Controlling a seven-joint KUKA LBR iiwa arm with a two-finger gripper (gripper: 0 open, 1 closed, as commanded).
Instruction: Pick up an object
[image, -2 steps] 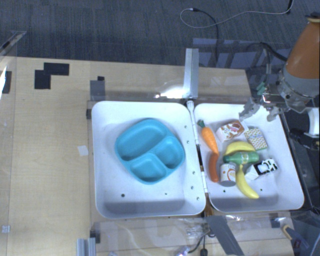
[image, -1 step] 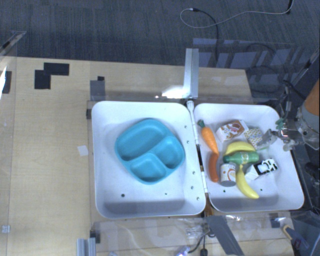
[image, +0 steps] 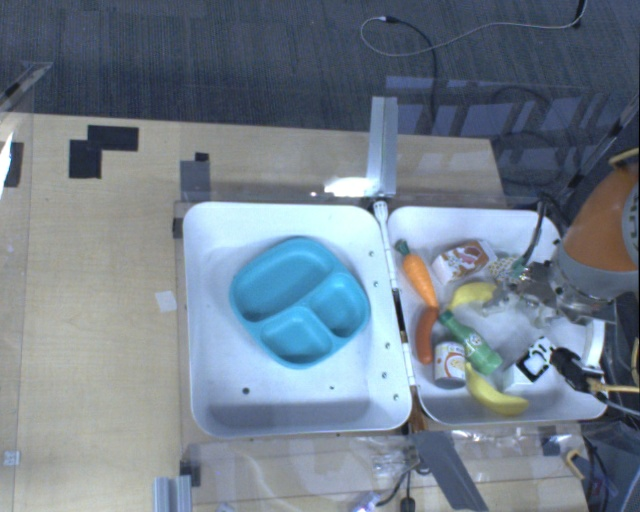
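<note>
The right bin (image: 560, 408) holds several toy foods. An orange carrot (image: 418, 277) lies by its left wall, with a red sausage (image: 426, 333) just below it. A green bottle (image: 472, 343) lies tilted in the middle, between a yellow banana (image: 473, 295) and a second banana (image: 493, 392) near the front. A small can (image: 450, 362) and a brown-and-white packet (image: 462, 260) are there too. My gripper (image: 545, 330) hangs low over the right side of this bin, to the right of the bottle. Nothing shows in its grasp.
A blue divided plate (image: 299, 300) lies in the left bin (image: 215, 400). The arm's orange band (image: 603, 235) sits over the right bin's far right corner. A metal post (image: 383, 150) stands behind the divider between the bins.
</note>
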